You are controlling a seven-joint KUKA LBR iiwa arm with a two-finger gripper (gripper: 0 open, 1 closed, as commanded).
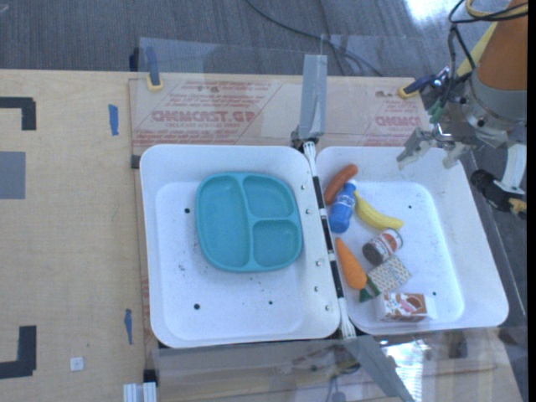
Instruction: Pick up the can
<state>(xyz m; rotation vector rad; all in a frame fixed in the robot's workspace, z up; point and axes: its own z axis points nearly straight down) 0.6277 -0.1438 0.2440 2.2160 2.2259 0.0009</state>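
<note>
- Right now my fingers [436, 146] hang spread apart, gripping nothing, above the far edge of the right bin [469, 249].
- The can [382, 247] lies on its side near that bin's middle, just below the banana [377, 216], well apart from me.
- The blue plate [249, 222] sits in the left bin [167, 249].

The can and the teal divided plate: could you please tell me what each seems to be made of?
The can looks like metal under a printed red and white label, with a dull grey end face; too small to be sure. The teal divided plate looks like moulded plastic, matte to satin: uniform colour, rounded rims, three pressed compartments, soft highlights.
</note>
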